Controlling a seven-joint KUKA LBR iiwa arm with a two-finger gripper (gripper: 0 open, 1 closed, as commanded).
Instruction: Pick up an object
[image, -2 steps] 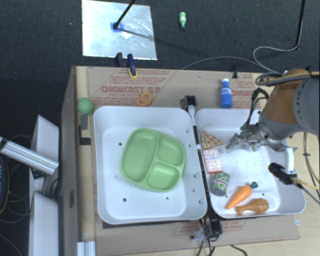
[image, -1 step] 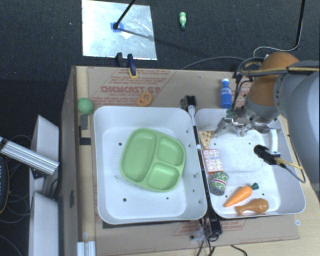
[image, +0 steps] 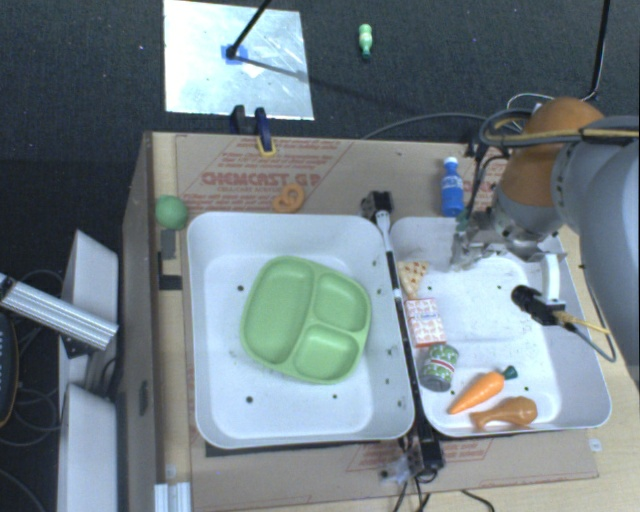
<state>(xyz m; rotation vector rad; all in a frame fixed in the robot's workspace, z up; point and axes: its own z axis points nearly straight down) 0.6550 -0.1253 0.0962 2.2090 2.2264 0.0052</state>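
- The gripper (image: 468, 248) hangs low over the back of the right bin (image: 572, 372), close to its rear wall; whether it is released or clenched cannot be told.
- A cracker (image: 413, 272) lies by that bin's left wall, near the gripper but apart from it.
- A box (image: 424, 322) lies just in front of the cracker, and a can (image: 438, 366) lies just in front of the box.
- A carrot (image: 478, 390) and a gourd (image: 505, 411) lie side by side at the bin's front.
- The left bin (image: 228, 402) holds a green tray (image: 305, 318) with three compartments.
- Behind the bins, a blue bottle (image: 452, 187) stands upright and a pretzel (image: 288, 197) lies flat.
- A green ball (image: 170, 211) sits by the left bin's back corner.
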